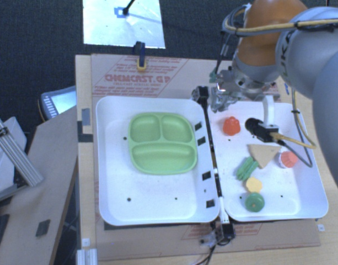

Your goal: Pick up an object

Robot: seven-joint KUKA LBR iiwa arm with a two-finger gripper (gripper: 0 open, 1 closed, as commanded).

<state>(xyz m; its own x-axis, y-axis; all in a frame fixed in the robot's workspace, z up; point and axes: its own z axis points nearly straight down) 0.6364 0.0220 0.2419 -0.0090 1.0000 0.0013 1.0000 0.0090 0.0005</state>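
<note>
On the counter, two shallow white bins sit side by side. The small orange rounded toy lies in the right bin, near its far-left corner and apart from the tan wedge. My gripper hangs just beyond it; whether spread or pinched I cannot tell. I should centre over the toy, then descend straight.

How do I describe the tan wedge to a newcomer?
Find the shallow white bin on the view's right, away from the green divided plate. Near its middle lies the flat tan wedge, flanked by a green stalk toy and a reddish ball. Only it is triangular.
</note>
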